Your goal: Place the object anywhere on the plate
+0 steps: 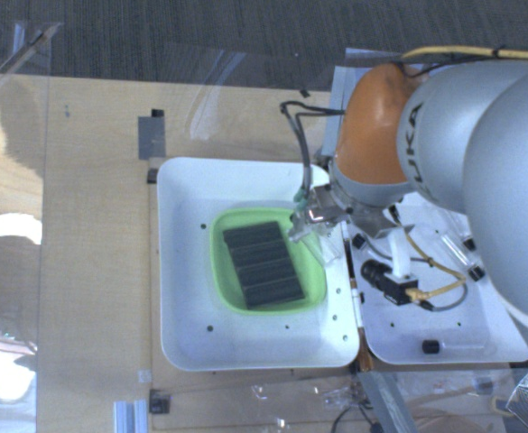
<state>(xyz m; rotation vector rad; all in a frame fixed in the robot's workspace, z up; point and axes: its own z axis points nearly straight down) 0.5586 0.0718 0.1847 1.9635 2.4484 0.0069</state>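
The pale wooden desk (83,269) carried two shallow white bins side by side: the left bin (182,332) sat near its middle, the right bin (453,345) touching it toward the right edge.

The plate (232,291) is bright green. The block (263,264) on it is dark grey with stripes. The bins (187,269) are white. The surface (83,242) is light wood.

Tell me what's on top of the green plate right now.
A dark ribbed rectangular block lies on the green plate, inside the left bin. The gripper covers the plate's upper right rim.
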